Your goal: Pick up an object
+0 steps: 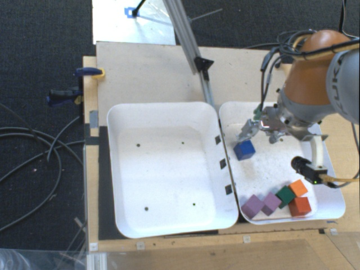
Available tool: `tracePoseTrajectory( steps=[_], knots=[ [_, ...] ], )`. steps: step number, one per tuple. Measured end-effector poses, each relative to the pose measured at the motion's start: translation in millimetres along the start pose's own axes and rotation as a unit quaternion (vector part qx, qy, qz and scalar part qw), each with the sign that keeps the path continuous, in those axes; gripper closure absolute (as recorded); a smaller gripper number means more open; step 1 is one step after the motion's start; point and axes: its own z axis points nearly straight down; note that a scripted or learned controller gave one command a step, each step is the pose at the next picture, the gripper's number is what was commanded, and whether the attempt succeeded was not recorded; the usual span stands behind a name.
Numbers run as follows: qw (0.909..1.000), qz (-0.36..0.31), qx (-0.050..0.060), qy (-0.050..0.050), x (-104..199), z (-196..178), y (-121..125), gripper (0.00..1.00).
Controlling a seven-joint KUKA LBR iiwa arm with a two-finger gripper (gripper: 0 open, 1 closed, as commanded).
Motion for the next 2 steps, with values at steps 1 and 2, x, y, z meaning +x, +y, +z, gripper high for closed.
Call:
tracePoseTrajectory(
  steps=[1, 2],
  knots=[
    [1.0000, 0.002, 0.003, 0.000, -40, 127, 3, 0.00],
    [1.0000, 0.003, -0.002, -0.003, -141, 133, 41, 0.00]
  ],
)
